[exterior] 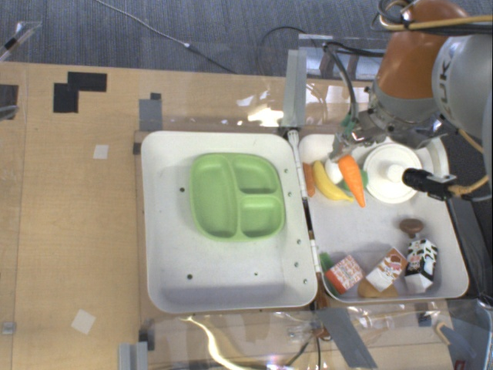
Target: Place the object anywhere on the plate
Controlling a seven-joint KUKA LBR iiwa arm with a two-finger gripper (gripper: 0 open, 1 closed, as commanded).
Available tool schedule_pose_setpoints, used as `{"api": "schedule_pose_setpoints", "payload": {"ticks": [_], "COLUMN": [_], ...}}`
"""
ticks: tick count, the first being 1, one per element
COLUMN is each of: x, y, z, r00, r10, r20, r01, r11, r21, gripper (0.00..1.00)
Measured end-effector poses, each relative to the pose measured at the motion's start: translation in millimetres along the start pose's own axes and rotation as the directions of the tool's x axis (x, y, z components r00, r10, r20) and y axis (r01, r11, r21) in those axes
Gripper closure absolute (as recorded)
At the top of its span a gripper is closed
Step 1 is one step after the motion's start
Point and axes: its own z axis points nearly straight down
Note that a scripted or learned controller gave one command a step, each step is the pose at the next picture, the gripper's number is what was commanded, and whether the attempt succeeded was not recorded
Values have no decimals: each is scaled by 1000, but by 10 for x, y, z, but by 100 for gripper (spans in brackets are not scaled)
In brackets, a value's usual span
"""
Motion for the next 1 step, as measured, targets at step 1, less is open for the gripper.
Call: {"api": "schedule_pose_setpoints", "payload": {"ticks": [1], "x": [1024], "y": [114], "z": [395], "r00": [983], "r10": [-183], "r20": [-5], "r01": [183], "r11": [983], "r21": [1], "gripper": [100]}}
